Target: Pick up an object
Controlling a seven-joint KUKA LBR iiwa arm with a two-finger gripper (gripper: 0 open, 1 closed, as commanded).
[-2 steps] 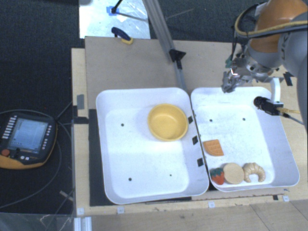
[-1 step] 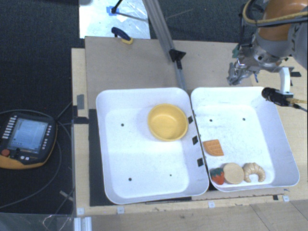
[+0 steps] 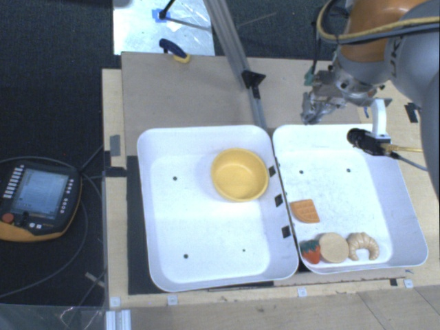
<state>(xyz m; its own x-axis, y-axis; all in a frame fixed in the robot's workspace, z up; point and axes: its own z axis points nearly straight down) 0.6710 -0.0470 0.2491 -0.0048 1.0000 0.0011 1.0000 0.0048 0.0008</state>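
Gripper above right bin's far edge

Gripper (image 3: 315, 110) hangs at twelve o'clock of the right bin (image 3: 399, 205); we cannot tell how its fingers stand. At that bin's six o'clock we see an orange wedge (image 3: 305, 211), a tan disc (image 3: 333, 247), a croissant (image 3: 364, 245) and a red-green piece (image 3: 311, 251). A yellow bowl (image 3: 239, 174) sits at the left bin's (image 3: 165, 205) one o'clock.

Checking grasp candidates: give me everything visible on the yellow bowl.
The yellow bowl is round, shallow and matte, plastic by the look of it, upright with its opening up and nothing visible inside. It sits in the left bin, toward its upper right corner, near the wall shared with the right bin. Nothing else touches it.
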